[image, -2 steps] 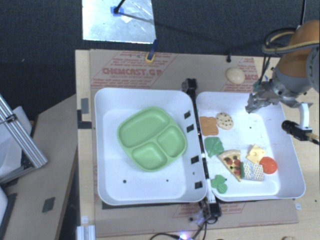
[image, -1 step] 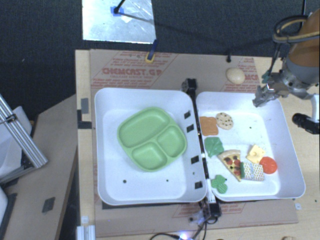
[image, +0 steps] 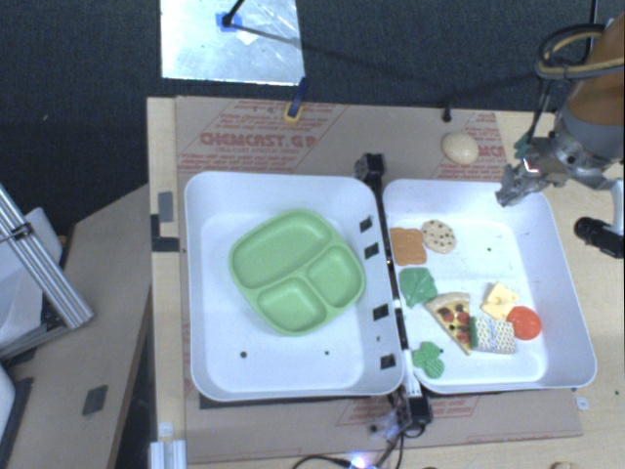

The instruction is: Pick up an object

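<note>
Camera view has my gripper (image: 515, 186) above the right bin's (image: 562, 262) far corner, whether parted or together I cannot tell, and the toy food (image: 459, 316) below lies unpicked.

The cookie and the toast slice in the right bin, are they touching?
Apart. The camera view shows a thin strip of white bin floor between the cookie and the toast slice.

- One fixed camera looks down at a slant from above the bench (image: 322, 125).
- It stands far enough back to take in both white bins: the left bin (image: 210, 262) and the right bin (image: 547, 262).
- The arm (image: 586, 135) enters from the right edge.
</note>
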`<state>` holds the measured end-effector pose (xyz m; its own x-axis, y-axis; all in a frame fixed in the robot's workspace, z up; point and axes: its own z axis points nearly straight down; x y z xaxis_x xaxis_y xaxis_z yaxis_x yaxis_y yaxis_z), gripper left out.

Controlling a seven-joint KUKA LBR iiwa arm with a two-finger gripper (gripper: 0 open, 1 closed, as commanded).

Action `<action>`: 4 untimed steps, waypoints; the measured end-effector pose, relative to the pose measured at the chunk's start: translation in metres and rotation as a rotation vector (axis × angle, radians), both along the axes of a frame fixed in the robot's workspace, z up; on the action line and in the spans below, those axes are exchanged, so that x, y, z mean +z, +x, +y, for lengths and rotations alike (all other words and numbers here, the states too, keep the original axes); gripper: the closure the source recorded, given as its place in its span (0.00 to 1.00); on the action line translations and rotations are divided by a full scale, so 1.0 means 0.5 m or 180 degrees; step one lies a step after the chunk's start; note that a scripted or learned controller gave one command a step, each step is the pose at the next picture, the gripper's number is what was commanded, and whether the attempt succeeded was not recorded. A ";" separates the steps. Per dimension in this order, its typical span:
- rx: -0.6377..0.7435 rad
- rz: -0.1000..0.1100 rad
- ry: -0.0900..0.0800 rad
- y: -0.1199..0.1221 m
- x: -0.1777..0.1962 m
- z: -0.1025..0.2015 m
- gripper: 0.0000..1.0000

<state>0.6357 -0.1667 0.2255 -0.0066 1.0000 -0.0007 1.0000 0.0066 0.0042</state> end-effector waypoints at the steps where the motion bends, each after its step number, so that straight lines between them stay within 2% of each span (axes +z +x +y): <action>1: 0.0007 0.0010 0.0006 -0.030 0.004 0.097 1.00; 3: 0.0007 0.0016 0.0010 -0.118 -0.017 0.270 1.00; 4: 0.0009 0.0019 0.0010 -0.189 -0.020 0.372 1.00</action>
